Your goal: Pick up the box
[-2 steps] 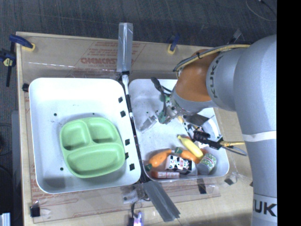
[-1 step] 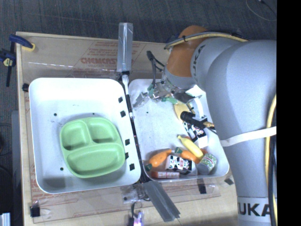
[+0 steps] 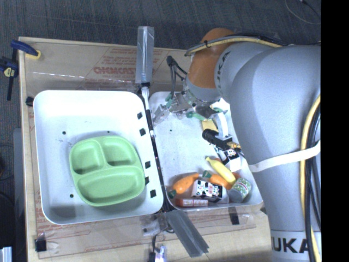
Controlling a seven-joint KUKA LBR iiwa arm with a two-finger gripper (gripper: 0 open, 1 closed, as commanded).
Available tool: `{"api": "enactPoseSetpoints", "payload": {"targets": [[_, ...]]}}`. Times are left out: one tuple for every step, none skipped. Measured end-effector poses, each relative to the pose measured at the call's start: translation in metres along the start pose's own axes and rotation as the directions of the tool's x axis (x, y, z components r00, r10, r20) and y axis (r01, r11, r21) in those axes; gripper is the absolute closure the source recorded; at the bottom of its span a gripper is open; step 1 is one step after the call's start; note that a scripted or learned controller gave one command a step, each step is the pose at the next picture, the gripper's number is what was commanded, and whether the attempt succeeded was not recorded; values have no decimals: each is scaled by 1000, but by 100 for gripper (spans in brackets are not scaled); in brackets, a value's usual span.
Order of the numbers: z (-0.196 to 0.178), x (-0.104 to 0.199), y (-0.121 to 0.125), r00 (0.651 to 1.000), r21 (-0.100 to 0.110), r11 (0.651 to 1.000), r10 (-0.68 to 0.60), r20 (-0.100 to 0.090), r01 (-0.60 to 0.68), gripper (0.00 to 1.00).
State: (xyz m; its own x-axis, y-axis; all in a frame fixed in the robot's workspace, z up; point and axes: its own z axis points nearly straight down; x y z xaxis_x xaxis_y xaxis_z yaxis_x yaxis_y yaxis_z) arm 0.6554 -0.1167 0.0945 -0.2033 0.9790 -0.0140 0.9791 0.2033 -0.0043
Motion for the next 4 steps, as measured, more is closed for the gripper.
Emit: {"api": "enactPoseSetpoints", "payload": {"targets": [[-99, 46, -7, 975, 0, 975, 222, -14, -222, 0], [-99, 68, 16, 999, -6, 999, -49, -13, 49, 0], [-41, 41, 3, 984, -18, 984, -175, -23, 175, 0], [-31, 38, -5, 975, -36, 975, -221, -29, 220, 0]]}}
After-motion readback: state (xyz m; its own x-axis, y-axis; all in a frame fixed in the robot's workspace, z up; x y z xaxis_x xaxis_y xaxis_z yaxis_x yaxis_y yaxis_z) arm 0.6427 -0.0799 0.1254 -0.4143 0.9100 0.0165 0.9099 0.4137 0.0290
